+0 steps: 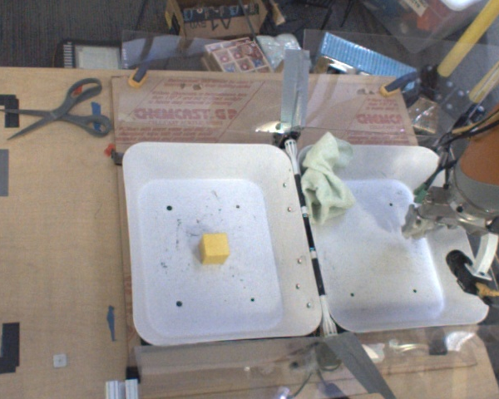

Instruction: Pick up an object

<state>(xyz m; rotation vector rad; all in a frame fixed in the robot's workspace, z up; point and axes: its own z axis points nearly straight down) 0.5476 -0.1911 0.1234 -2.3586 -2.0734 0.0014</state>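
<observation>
Block [215,248] apparently well apart from gripper [413,225].

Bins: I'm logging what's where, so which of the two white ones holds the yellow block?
The left bin: the yellow block sits near its middle. The right bin has a pale green cloth at its upper left corner.

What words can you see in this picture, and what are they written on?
"CHEMCAST GP", shown backwards in red: on the clear sheet behind the left bin.
More red print on the clear sheet behind the right bin: too blurred to read.
Patterned card and blue box at the back: print too small to read.
</observation>
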